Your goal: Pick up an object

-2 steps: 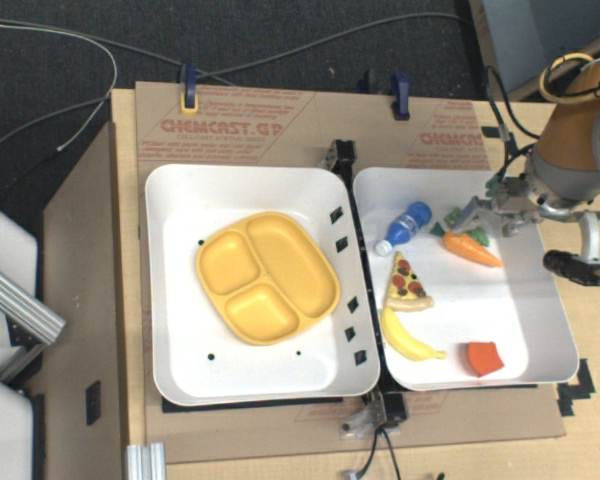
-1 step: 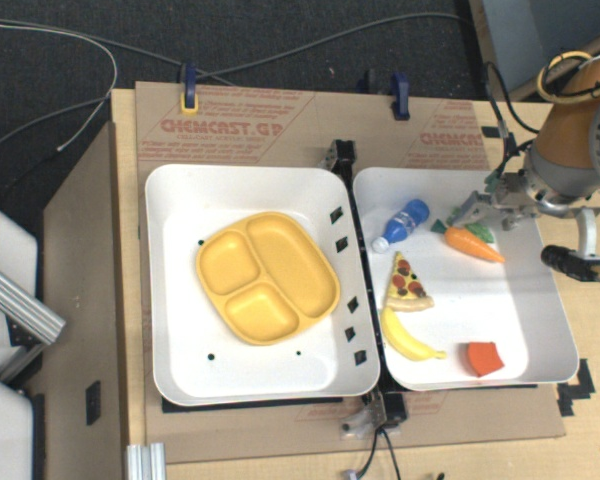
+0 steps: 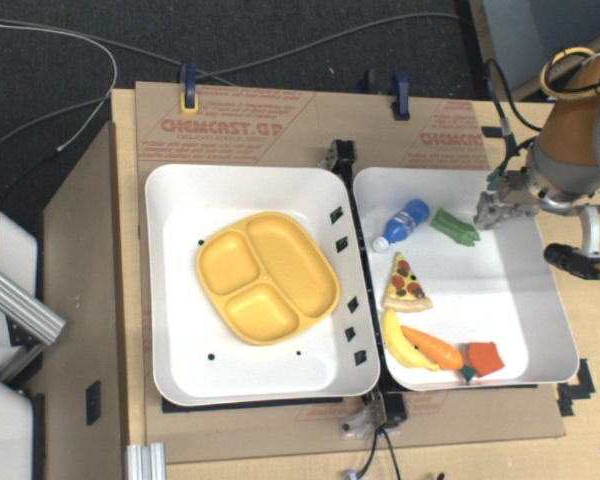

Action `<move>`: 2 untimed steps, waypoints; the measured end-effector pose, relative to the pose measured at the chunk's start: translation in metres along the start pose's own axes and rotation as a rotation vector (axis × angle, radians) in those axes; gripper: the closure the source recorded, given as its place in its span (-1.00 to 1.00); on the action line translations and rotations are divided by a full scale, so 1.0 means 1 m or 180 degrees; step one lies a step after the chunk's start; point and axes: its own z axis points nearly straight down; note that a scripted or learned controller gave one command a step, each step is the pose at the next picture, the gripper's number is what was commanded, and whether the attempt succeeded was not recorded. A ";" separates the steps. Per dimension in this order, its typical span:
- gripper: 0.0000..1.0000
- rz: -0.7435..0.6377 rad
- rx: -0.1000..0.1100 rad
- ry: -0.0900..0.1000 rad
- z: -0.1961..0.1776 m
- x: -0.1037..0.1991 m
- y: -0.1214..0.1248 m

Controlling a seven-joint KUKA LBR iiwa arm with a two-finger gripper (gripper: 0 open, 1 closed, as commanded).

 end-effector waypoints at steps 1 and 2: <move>1.00 0.0006 0.0071 0.0030 -0.062 -0.004 -0.003; 1.00 0.0001 0.0069 0.0030 -0.116 -0.005 0.000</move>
